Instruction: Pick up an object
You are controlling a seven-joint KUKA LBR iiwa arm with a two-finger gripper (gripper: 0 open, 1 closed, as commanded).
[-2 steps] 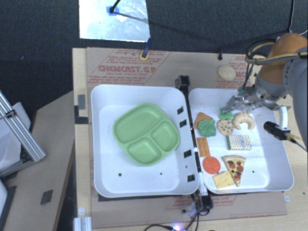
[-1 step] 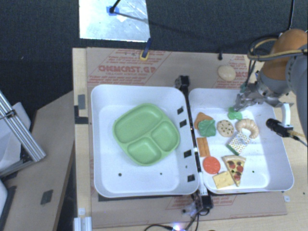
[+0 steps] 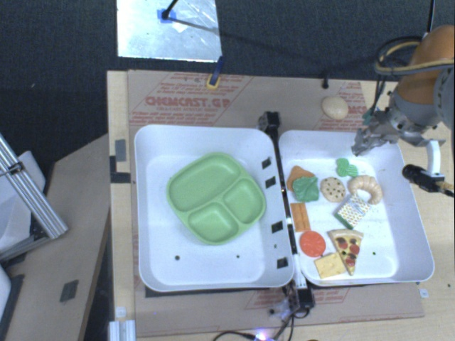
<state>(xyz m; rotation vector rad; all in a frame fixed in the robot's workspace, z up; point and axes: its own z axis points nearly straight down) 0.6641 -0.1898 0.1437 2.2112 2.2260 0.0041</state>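
The right bin (image 3: 409, 222) holds several toy foods: a green leafy piece (image 3: 306, 187), a small green piece (image 3: 347, 167), a cookie (image 3: 332, 188), a croissant (image 3: 365, 187), a checkered cracker (image 3: 352, 211), a tomato slice (image 3: 312, 244), a pizza slice (image 3: 348, 246), a cheese square (image 3: 329, 265) and an orange stick (image 3: 300, 216). My gripper (image 3: 364, 144) hovers over the bin's back right corner, above and right of the small green piece. Nothing shows between its fingers.
The left bin (image 3: 153, 158) holds a green divided plate (image 3: 215, 197). A beige egg-shaped object (image 3: 335, 106) lies on the cardboard behind the right bin. A black divider (image 3: 279, 190) runs between the bins. A metal sheet (image 3: 168, 20) lies at the back.
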